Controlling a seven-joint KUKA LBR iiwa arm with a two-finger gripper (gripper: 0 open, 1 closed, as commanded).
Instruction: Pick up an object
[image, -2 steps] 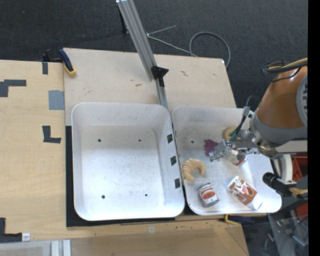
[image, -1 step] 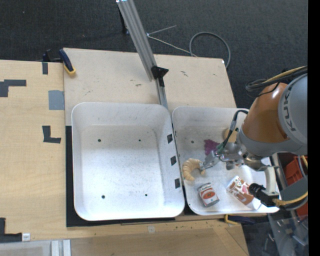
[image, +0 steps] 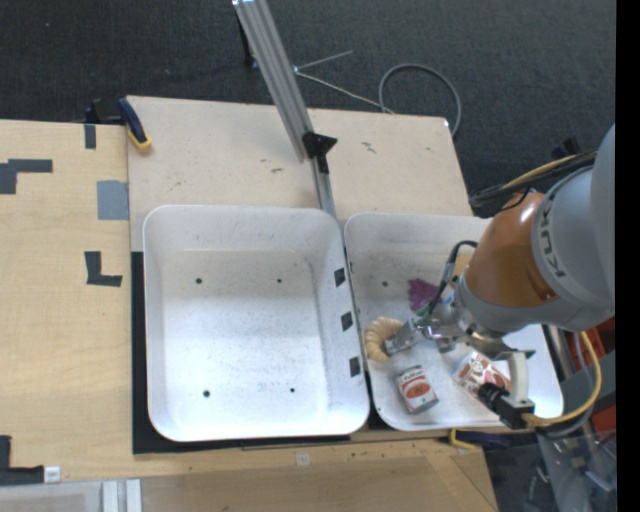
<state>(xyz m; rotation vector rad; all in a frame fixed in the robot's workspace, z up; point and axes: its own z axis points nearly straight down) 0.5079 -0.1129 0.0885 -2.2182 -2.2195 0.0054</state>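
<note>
Claw sits low in the right bin, beside the tan ring; I cannot tell its state. Purple scrap and can crowd close, risking a glancing miss.

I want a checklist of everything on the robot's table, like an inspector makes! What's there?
Surface: pale wooden bench bearing the left bin and the right bin, side by side.
Job's things: in the right bin, a tan curved piece, a purple item, a small can with a red label, and a red-and-white packet.
Clutter: yellow-handled clamp at the bench's far edge; grey tape patches.
Gripper: the gripper is low in the right bin, beside the tan curved piece; a hold is not visible.
Cables: a thin wire loop on the dark floor.
Surroundings: a slanted metal pole.
</note>
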